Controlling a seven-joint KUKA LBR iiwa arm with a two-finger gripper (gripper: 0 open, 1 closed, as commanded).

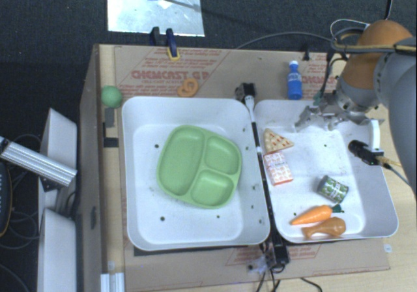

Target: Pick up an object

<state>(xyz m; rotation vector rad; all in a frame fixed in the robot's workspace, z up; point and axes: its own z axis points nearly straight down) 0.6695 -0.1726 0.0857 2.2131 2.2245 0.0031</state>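
My gripper (318, 118) hangs over the back of the right bin (384, 209), with nothing visibly between its tips. In that bin, a pizza slice (276, 141) lies just left of the gripper and below it. A pink patterned box (278, 169) sits in front of the slice. A green can (333, 188) lies on its side toward the middle right. Near the front wall, a carrot (315, 214) rests beside an orange pear-shaped toy (324, 227).
The left bin (140, 219) holds a green divided plate (199, 165). Behind the bins stand a blue bottle (294, 80), a pretzel (187, 87), a blue clamp (171, 43) and a green ball (111, 96). A black divider (259, 173) runs between the bins.
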